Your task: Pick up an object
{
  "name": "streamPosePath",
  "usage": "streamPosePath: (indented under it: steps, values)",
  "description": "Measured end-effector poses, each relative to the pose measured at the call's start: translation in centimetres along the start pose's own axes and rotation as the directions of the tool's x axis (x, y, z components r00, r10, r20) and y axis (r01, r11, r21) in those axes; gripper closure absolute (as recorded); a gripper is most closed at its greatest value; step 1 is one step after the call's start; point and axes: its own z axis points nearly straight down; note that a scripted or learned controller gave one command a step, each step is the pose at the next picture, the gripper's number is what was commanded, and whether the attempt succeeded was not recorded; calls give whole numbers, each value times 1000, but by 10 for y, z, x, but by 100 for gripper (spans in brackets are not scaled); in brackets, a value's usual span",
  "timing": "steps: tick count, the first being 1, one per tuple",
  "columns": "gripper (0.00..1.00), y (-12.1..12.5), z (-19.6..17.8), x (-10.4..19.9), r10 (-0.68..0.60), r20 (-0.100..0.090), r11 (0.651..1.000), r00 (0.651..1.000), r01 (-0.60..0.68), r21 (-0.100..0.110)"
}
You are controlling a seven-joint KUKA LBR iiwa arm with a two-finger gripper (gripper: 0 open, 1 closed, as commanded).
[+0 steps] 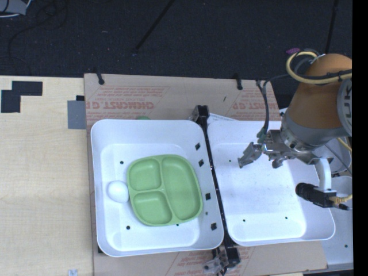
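Hovering over the right bin (270, 223), my gripper (263, 156) sits up near that bin's far half, well apart from anything it could pick. From what I can see, the two fingers are spread with nothing between them, one dark finger (248, 156) jutting toward the divider (208, 171) that runs between the bins.

Taking the left bin (109, 140) as my landmark: the green plate (164, 190), a three-compartment one, lies flat in the middle of its floor, turned a little askew. Touching the plate's outer edge, on the side away from the divider, rests a small white ball (118, 191). It looks round and light, so I'd judge it could roll off if nudged; pressed against the plate rim is probably where it settled.

So my candidates are both in the left bin, and the arm (319, 105) is over the other one. I read this as the approach not yet begun. The next move would need a reach across the divider and a descent onto either the ball or the plate rim. The plate is wide and shallow, so I expect an edge grasp would be awkward; the ball seems the easier target, though white on white.

Writing: the brown cardboard (149, 99) beyond the left bin carries red print, upside down from here. I can't read it with confidence.
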Motion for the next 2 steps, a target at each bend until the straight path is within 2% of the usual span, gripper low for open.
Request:
streamPosePath:
  steps: [1, 2]
  values:
    - [0, -2, 43, 2, 0, -1, 1000, 1000, 0, 6]
    - [0, 2, 105, -2, 1, -1, 1000, 1000, -1, 7]
